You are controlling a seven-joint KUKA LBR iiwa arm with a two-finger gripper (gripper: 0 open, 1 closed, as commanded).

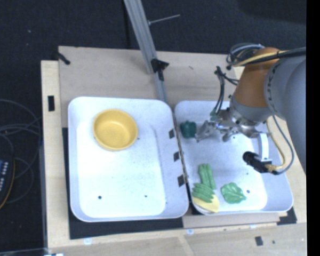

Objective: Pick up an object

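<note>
Pale bench (pixel 112 71), two white bins. My gripper (pixel 216 132) over right bin (pixel 277 196), grip state unclear. Dark green piece (pixel 188 128) just left of it, nearest target.

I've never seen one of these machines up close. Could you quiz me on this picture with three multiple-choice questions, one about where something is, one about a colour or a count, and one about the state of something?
1. Where does the yellow bowl sit?
A. In the left bin
B. In the right bin
C. On the bare bench

2. What colour is the small object by the right bin's upper left corner?
A. Red
B. Dark green
C. Yellow

3. How does the bowl stand?
A. Flipped upside down
B. Lying on its side
C. Upright, hollow facing up

Answers:
1. A: the bowl rests in the upper part of the left bin.
2. B: it shows dark green against the white floor, just left of the gripper.
3. C: its round hollow is open to the camera.
</note>
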